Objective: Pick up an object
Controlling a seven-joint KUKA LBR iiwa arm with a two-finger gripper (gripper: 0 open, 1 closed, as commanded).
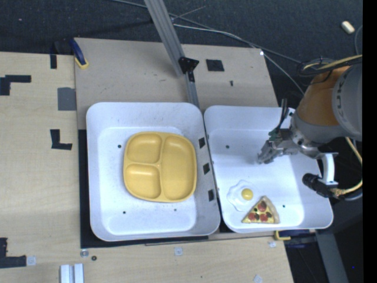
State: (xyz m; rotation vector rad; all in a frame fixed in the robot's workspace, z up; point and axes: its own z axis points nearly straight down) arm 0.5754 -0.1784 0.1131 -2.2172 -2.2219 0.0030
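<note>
A toy fried egg (242,194) lies in the right bin (235,119), near its front. Just right of it and closer to the front rim rests a toy pizza slice (262,211). My gripper (266,155) hangs over the middle of the right bin, behind and to the right of the egg, pointing down toward the bin floor. Nothing shows between its fingers. The arm with its orange band (321,102) comes in from the right.
A yellow divided plate (159,165) sits in the left bin (100,158). A grey metal bar (171,37) slants down from the top to the gap between the bins. Cables run across the dark floor behind the bench.
</note>
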